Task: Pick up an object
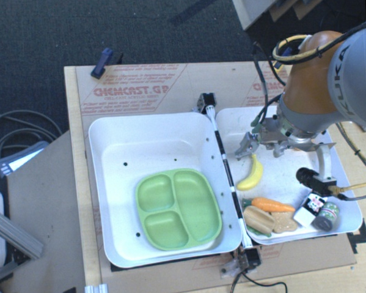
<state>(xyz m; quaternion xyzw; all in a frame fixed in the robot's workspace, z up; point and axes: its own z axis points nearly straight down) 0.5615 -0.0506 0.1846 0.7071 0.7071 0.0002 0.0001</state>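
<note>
A small blue clip (101,63) lies on the bench's far left corner, outside the bins. The left bin (98,136) holds a green divided plate (177,209), lying flat toward its near side. In the right bin (353,218), a banana (251,175) lies just beside the middle wall. The gripper (261,151) sits at the banana's far end with its fingers (243,149) spread apart and not closed on anything. Nearer the front edge lie a carrot (273,204) and a bread roll (266,221), touching. Right of them are a small white box (305,216) and a dark jar (327,215).
</note>
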